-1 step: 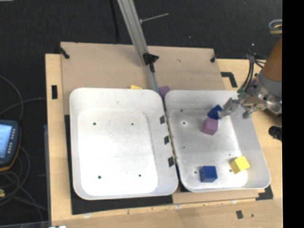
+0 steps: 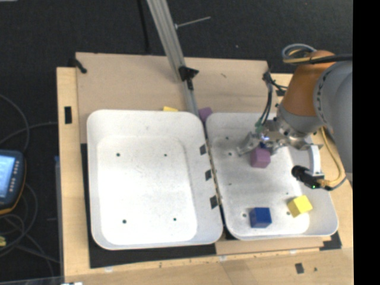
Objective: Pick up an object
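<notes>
1. Nearest the camera, the wooden bench [image 2: 148, 266] showed a bare strip along its front edge, with the front rims of both bins lying just behind it.
2. In the right bin [image 2: 237, 218], a blue cube [image 2: 260, 217] sat close to the front rim, and a yellow cube [image 2: 300, 205] lay to its right, near the bin's front right corner; the two were apart from each other, with bare floor between them.
3. The left bin [image 2: 148, 177] offered a wide stretch of bare white floor from rim to rim, and its right edge touched the right bin's left edge along the middle seam.
4. Farther back in the right bin, a purple cube [image 2: 260, 157] sat directly under the gripper [image 2: 262, 144]. The cube appeared to sit right at the fingertips, but I could not tell whether they were spread, closed or pinching it.
5. Open floor lay to the left of the purple cube, up to the bin's left rim, and in front of it, toward the blue cube.
6. The arm's orange band [image 2: 300, 94] rose above the back right part of the right bin, crowding that corner.
7. Beyond the bins' back rims, a small yellow piece [image 2: 170, 108] and a purple piece [image 2: 205, 113] lay on the bench, beside the foot of a slanted metal rail [image 2: 169, 34].
</notes>
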Motion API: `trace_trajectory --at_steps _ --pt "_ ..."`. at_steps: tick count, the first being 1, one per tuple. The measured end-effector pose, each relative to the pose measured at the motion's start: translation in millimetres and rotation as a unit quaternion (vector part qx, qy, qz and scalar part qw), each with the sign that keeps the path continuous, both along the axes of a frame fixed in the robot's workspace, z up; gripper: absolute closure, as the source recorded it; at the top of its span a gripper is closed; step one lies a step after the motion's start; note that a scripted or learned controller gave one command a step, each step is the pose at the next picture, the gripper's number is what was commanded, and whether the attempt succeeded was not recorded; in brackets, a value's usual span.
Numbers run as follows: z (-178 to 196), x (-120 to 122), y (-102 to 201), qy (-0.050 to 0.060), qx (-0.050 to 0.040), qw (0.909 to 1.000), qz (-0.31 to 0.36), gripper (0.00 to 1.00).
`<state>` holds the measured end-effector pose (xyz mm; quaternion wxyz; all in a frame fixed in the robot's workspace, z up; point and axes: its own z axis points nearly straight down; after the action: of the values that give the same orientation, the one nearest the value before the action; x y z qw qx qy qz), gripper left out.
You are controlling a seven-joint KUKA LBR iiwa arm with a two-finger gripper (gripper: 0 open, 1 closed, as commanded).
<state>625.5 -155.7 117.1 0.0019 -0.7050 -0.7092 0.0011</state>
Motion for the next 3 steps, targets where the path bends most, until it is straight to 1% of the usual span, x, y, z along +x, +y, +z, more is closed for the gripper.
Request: trace_trajectory --at_steps 1,2,3 --pt "15.9 1.6 -3.6 -0.004 -0.001 1.0 -0.001 1.0" --pt "83.9 18.4 71.1 -0.006 0.0001 1.0 0.002 1.0" --pt "127.8 38.7 139.9 -0.005 0.0004 1.0 0.002 1.0"
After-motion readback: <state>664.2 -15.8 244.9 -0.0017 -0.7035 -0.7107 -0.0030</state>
